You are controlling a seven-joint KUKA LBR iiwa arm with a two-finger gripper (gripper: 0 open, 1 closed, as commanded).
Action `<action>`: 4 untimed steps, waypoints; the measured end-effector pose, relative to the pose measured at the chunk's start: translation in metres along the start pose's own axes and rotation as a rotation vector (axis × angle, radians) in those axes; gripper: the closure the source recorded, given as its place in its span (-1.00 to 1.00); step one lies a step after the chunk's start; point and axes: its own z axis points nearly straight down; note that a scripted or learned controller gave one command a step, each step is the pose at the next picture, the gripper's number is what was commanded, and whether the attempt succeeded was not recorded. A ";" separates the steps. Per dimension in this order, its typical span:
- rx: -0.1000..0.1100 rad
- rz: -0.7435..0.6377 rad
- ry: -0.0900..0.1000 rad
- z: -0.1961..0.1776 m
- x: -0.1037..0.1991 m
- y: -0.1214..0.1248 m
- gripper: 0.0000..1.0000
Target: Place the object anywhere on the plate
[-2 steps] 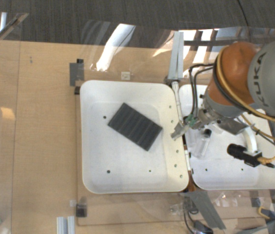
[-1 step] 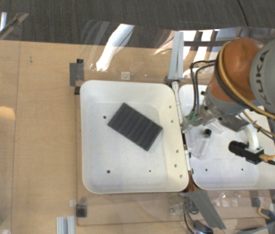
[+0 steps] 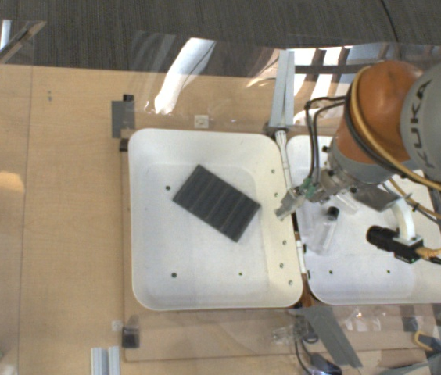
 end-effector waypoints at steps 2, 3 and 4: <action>-0.006 -0.001 -0.002 -0.011 -0.001 0.002 -1.00; -0.012 -0.002 -0.004 -0.022 -0.002 0.005 1.00; -0.012 -0.002 -0.004 -0.022 -0.002 0.005 -1.00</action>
